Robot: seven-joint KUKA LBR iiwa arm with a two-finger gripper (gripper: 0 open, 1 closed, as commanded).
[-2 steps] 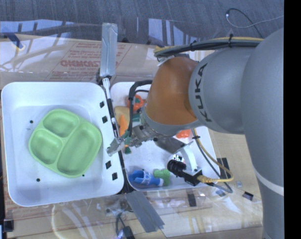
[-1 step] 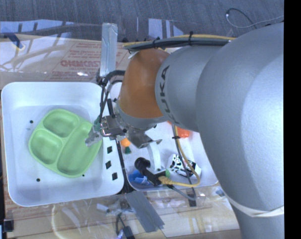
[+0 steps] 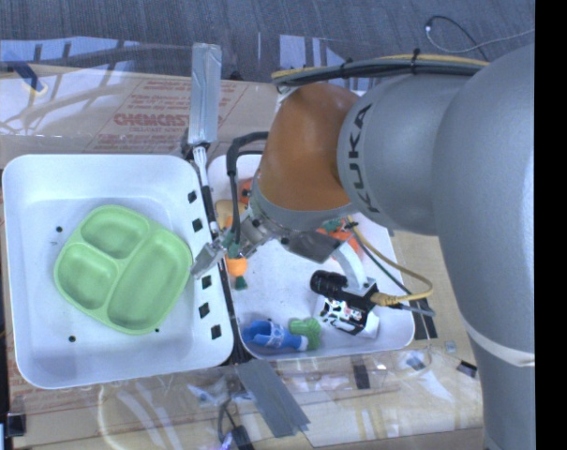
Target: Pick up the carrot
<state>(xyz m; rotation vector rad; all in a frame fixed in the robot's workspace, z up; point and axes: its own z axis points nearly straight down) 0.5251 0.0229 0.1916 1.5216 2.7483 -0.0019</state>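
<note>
A: We're over a cardboard-topped bench (image 3: 124, 111) on grey carpet. In the left bin (image 3: 30, 345) a green divided plate (image 3: 122, 267) lies in the middle.

B: And along the right bin's (image 3: 395, 331) left edge we see the gripper (image 3: 229, 247) low, with the orange carrot (image 3: 236, 268) just beneath it.

A: Is it clamped on it?

B: We can't tell; the wrist hides that. We judge this the grasping step. Next we'd need a confirmed grip, then a straight lift clear of the blue toy (image 3: 269, 336) near the front edge.
</note>
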